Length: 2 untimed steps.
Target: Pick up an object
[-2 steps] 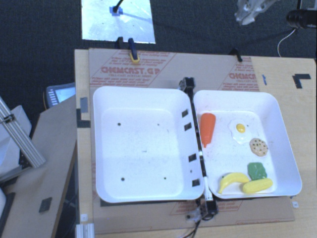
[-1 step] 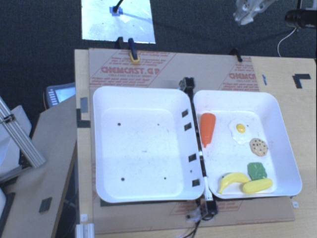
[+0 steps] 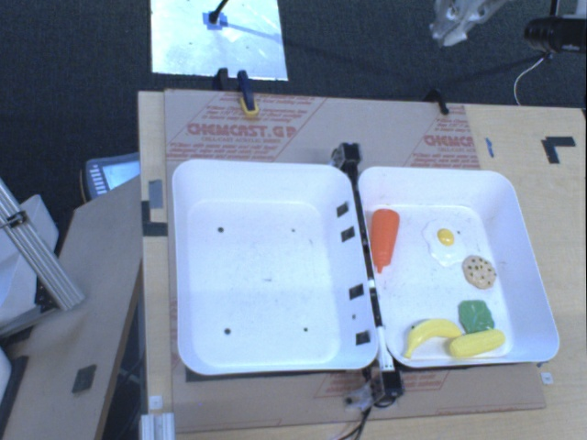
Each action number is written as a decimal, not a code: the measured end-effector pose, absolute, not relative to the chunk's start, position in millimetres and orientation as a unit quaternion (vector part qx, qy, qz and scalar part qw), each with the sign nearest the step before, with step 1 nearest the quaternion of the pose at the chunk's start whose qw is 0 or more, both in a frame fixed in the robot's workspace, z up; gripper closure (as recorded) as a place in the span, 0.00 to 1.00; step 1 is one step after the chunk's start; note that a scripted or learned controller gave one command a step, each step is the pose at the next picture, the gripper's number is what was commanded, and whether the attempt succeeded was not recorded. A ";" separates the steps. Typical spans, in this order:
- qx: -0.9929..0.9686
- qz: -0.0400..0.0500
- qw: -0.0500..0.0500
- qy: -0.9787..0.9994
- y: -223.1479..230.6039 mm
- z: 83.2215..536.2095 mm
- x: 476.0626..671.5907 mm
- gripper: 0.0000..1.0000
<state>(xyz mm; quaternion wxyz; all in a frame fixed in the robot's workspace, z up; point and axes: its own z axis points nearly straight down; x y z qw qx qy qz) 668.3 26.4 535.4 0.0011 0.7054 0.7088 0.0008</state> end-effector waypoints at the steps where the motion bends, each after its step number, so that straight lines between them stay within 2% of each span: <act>1: 0.705 0.001 0.000 0.709 47.0 535.3 649.1 1.00; 2: 0.705 0.001 0.001 0.709 53.8 535.2 649.1 1.00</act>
